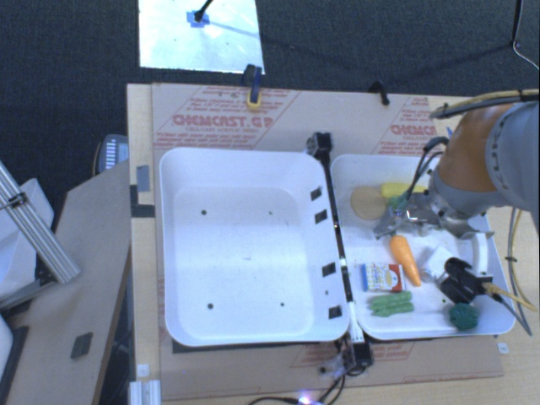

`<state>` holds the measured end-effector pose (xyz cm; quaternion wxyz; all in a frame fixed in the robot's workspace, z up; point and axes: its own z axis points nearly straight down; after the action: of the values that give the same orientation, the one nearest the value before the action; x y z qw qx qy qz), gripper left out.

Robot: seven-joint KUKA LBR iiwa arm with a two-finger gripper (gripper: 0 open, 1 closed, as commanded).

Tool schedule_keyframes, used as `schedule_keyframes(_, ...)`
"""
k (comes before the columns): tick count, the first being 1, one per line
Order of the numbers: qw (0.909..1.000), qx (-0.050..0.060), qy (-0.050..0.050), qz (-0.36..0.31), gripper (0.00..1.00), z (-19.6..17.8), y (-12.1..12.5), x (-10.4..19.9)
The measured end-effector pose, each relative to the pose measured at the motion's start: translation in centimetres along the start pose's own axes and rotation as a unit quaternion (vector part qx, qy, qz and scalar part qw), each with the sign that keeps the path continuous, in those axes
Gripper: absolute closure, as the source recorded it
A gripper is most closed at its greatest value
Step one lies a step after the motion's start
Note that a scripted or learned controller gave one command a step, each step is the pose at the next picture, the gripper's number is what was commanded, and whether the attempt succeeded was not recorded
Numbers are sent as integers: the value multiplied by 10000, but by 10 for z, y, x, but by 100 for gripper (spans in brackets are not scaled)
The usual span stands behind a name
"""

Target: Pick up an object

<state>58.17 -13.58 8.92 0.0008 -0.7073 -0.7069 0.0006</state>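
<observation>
The right bin (354,171) holds several small things. An orange carrot (406,259) lies near its middle, pointing toward the front right. My gripper (402,220) hangs low just above the carrot's upper end, with the grey arm and its orange band (472,154) reaching in from the right. A tan round disc (367,202) lies to the gripper's left, and a yellow piece (393,191) sits right behind it, partly hidden by the wrist. Nothing can be made out between the fingers.
A small printed packet (383,277) and a green pod (391,305) lie in front of the carrot. A dark green lump (463,315) sits in the front right corner. The left bin (245,243) stands beside it, past the dividing rims (333,226).
</observation>
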Motion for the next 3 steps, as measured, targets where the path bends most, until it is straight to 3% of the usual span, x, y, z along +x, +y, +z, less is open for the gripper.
schedule_keyframes(1,10000,-26,-3,-13,100,-12,3,0)
schedule_keyframes(2,10000,-38,-11,6,100,-102,-52,-15)
schedule_keyframes(3,10000,-21,-4,-7,0,-97,-50,-14)
